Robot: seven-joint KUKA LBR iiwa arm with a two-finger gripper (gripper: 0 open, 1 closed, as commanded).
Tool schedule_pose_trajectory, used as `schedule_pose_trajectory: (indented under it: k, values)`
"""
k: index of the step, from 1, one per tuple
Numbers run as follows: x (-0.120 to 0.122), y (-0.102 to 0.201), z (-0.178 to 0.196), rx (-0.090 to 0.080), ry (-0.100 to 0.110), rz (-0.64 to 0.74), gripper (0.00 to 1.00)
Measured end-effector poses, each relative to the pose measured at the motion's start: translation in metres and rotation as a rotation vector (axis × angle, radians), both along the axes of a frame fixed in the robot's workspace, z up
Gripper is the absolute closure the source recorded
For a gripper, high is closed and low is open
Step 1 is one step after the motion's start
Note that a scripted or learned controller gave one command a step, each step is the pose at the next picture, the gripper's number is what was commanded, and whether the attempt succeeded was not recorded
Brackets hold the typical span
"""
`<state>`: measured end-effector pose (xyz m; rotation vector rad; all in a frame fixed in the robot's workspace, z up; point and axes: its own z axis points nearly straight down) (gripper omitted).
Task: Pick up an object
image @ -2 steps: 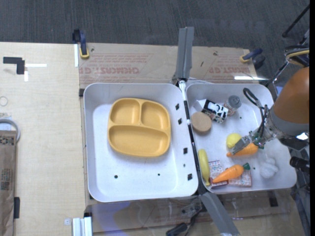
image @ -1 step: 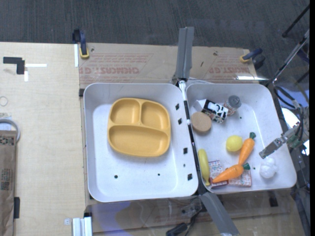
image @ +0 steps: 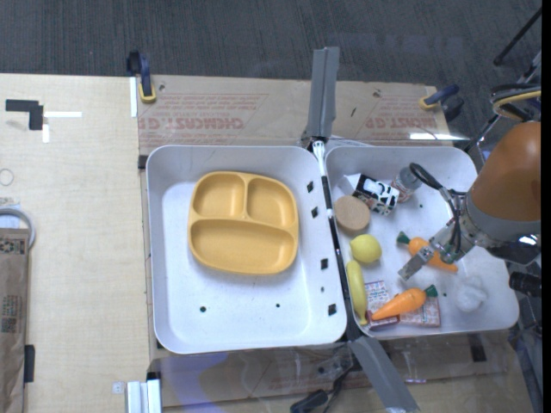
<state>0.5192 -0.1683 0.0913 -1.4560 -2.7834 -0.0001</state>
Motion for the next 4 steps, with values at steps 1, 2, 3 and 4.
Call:
schedule_pose_trajectory:
  k: [1, 2, 3, 4]
  values:
    - [0.000, 0.000, 0.009, 0.001, 0.000, -0.003, 1.00]
    - [0.085, 0.010, 0.001, -0.001, -0.003, 0.239, 1.00]
    - [0.134, 0.007, 0.055, -0.002, -0.004, 0.050, 1.00]
    - [0.112, 0.066, 0.101, -0.001, -0.001, 0.039, 1.00]
